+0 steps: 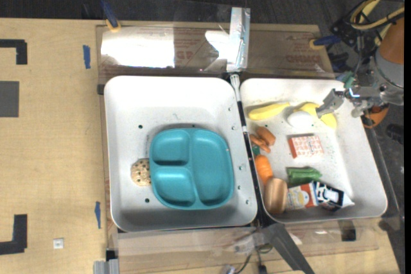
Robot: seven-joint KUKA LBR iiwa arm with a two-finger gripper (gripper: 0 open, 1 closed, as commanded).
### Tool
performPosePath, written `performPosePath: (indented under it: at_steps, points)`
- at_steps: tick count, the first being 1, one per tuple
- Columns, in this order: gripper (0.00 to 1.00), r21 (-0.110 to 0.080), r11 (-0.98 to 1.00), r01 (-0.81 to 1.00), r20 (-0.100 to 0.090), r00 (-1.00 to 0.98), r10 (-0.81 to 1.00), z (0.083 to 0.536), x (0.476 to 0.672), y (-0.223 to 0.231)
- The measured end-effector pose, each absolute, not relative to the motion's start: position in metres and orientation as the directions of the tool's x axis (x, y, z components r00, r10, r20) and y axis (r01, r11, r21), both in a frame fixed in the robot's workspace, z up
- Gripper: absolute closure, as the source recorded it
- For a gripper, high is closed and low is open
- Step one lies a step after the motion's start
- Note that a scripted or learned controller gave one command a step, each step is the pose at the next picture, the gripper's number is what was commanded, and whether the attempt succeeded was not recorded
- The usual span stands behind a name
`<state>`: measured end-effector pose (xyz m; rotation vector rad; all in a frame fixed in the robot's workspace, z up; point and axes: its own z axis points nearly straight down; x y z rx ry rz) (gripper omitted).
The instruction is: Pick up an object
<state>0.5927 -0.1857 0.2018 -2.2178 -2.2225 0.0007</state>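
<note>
Camera view puts my gripper (343, 99) at two o'clock over the right bin (379, 186), fingers apart and holding nothing. Just at its nine o'clock lies a yellow banana (270, 111), touching a small white egg-like piece (298, 117). I judge the banana a light, stiff, smooth plastic toy; I'd grip across its narrow middle. Farther off, the left bin (122, 99) holds a teal tray (191, 167).

Two white bins on a tan surface (45, 157)

Left bin (128, 99) and right bin (369, 163) sit side by side, touching; a clear sheet (173, 38) lies behind them; blue tape (86, 56) marks the surface.
</note>
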Motion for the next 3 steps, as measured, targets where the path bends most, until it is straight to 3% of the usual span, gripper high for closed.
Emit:
performPosePath:
  at_steps: [1,2,3]
  points:
    - [0.0,-0.008,-0.094,0.996,0.002,0.094,0.996,0.132,0.611,-0.18]
    - [0.0,0.002,-0.095,0.996,0.001,0.095,0.996,0.095,0.625,-0.195]
    - [0.0,0.006,-0.004,1.0,-0.001,0.005,1.0,0.153,0.631,-0.154]
